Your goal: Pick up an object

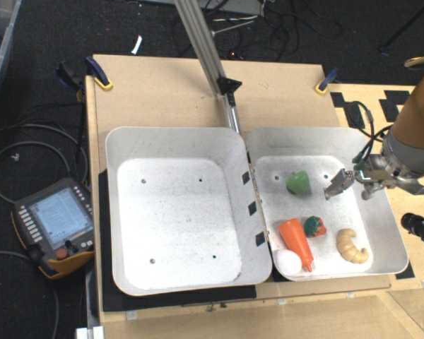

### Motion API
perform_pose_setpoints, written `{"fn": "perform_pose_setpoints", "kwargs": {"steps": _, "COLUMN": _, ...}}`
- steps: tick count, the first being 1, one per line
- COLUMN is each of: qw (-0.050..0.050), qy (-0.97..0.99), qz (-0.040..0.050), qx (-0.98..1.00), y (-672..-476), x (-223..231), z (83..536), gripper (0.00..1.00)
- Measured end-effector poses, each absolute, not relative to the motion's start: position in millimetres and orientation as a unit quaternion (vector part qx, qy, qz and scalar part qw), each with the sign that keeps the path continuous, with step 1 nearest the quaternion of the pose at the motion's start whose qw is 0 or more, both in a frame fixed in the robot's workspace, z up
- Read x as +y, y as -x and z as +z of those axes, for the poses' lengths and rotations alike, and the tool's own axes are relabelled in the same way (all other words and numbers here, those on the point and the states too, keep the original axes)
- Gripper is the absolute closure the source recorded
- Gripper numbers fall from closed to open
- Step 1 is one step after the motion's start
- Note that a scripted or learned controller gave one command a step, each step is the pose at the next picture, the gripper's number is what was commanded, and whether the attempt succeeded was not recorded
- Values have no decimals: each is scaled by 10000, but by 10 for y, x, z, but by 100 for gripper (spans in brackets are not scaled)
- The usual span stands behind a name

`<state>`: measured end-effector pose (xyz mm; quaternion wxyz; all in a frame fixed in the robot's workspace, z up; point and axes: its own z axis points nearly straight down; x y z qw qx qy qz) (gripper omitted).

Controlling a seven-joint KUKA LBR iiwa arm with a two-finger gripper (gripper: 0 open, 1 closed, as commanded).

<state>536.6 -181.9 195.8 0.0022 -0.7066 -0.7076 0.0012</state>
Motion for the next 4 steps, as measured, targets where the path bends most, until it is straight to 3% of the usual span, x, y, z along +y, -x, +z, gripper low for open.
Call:
{"fn": "perform_pose_setpoints", "kwargs": {"steps": 1, "qw": 6, "qy": 7070, "qz": 2, "qx": -7073, "y": -5372, "x": -1818, "z": 1980, "gripper": 0}}
{"fn": "perform_pose_setpoints", "kwargs": {"steps": 3, "qw": 26, "qy": 7074, "qz": 15, "qx": -7069, "y": -5386, "x": -1816, "z": 1003, "gripper": 0}}
{"fn": "perform_pose_setpoints", "kwargs": {"steps": 4, "qw": -7, "qy": 7073, "qz": -3, "qx": -7069, "y": -5403, "x": -1821, "z": 1138, "gripper": 100}}
